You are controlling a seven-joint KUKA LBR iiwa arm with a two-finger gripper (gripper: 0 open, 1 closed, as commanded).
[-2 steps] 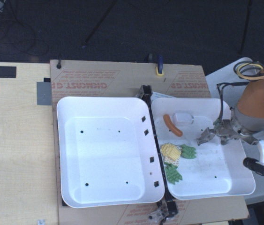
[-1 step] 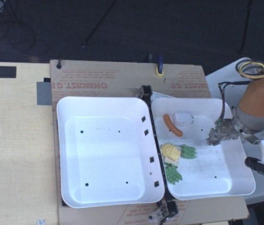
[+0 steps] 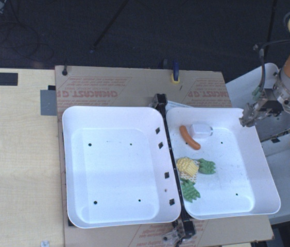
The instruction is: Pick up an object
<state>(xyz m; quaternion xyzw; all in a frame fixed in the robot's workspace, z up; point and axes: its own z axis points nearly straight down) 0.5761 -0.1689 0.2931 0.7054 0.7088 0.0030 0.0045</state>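
Note:
The right bin holds an orange sausage near its back left, with a small pale translucent object beside it. A yellow corn-like piece and two green leafy pieces lie along the bin's left wall. My gripper hangs at the right bin's back right corner, off to the right of the sausage, with nothing seen between its fingers.
The left bin sits beside the right one, joined by black clips. Both rest on a cardboard sheet. A blue-and-yellow clamp stands at the cardboard's back edge. A cable runs by the arm.

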